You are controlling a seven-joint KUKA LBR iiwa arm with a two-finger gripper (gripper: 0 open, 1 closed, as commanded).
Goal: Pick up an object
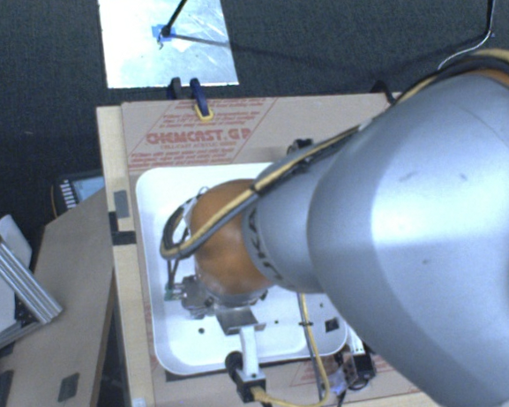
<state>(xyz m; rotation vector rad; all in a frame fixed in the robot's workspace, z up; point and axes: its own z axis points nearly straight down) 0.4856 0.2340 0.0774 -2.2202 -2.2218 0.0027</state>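
My grey arm (398, 230) reaches in from the right and covers most of the white bin (157, 251). Its orange band (222, 236) hangs over the middle of the bin. Below the band, the metal gripper (194, 299) points down toward the bin floor at the lower left. No object shows clearly on the bare parts of the floor, only a couple of small dark specks (201, 330). Whatever lies under the arm is hidden.
The bin sits on a brown cardboard sheet (199, 128) with red lettering. Yellow and black cables (281, 404) hang at the bin's front edge. A wooden bench edge (67, 285) and a metal rail (13, 272) stand to the left.
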